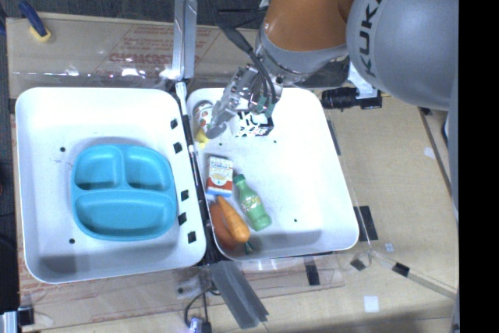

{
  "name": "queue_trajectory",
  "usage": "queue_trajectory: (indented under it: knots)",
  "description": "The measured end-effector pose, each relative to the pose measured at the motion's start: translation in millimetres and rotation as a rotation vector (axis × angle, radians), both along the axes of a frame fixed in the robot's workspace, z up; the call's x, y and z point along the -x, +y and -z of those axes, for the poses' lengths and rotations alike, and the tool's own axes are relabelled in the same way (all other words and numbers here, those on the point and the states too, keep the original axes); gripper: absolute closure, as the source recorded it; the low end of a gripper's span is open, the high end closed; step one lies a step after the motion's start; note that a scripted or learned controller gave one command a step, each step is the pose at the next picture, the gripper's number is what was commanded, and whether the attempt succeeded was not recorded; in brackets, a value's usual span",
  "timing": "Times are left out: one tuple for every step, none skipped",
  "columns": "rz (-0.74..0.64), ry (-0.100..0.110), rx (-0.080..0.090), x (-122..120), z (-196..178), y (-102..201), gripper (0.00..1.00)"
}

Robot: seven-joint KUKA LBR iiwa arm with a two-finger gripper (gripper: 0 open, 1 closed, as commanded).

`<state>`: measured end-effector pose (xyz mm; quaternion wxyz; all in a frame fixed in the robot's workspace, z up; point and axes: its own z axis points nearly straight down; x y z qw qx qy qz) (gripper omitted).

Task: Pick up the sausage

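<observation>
In the right bin (312, 168), a reddish-brown elongated piece that looks like the sausage (215, 216) lies against the left wall near the front corner. It is partly hidden by an orange carrot (231, 222) lying against it. My gripper (218, 119) hangs over the bin's back left corner, pointing down and left. It is well behind the sausage and close to a small can (203, 115). I see nothing held in it.
A green bottle (252, 203) and a small carton (220, 173) lie just behind the carrot. A yellow item (201, 138) sits by the dividing wall. The left bin (39, 129) holds a blue compartment tray (123, 191). The arm's bulk covers the back right.
</observation>
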<state>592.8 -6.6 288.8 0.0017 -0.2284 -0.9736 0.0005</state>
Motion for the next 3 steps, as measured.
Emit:
queue_trajectory:
  knots:
    - [-0.324, -0.004, -0.001, -2.7, -51.8, 55.8, 1.00]
    - [-0.272, -0.001, -0.001, 26.7, -6.2, 30.9, 1.00]
    - [0.193, -0.003, 0.001, 5.9, -24.0, 90.9, 1.00]
